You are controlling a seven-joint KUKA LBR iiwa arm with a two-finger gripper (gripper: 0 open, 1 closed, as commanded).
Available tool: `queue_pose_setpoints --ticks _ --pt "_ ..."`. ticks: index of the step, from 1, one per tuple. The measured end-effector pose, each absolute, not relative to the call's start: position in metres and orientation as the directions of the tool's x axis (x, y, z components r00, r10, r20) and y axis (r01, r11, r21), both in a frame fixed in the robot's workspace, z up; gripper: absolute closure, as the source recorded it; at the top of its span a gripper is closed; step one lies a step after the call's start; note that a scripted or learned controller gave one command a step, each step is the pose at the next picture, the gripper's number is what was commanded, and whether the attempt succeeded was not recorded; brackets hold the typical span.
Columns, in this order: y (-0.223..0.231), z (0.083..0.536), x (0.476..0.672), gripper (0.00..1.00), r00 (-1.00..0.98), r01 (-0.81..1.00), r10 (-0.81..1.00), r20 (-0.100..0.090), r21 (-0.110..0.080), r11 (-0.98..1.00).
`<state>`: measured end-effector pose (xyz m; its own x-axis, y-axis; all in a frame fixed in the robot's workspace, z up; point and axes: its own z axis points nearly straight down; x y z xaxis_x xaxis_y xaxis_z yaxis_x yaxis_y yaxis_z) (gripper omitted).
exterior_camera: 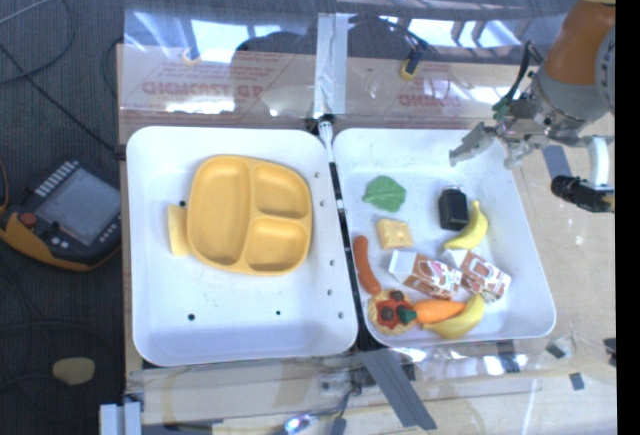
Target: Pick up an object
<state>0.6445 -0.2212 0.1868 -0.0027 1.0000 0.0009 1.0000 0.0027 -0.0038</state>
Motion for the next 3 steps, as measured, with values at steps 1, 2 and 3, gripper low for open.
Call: queue_pose_setpoints --ticks 1,2,3 --pt "-0.213 0.096 0.595 0.00 -0.108 0.994 0.994 0.009 0.006 0.108" --pt "-0.218 0.104 0.594 1.00 -0.103 0.995 0.995 0.002 0.003 0.103" --pt "-0.135 0.222 0.646 1.00 -0.208 0.978 0.978 0.000 -0.003 0.208"
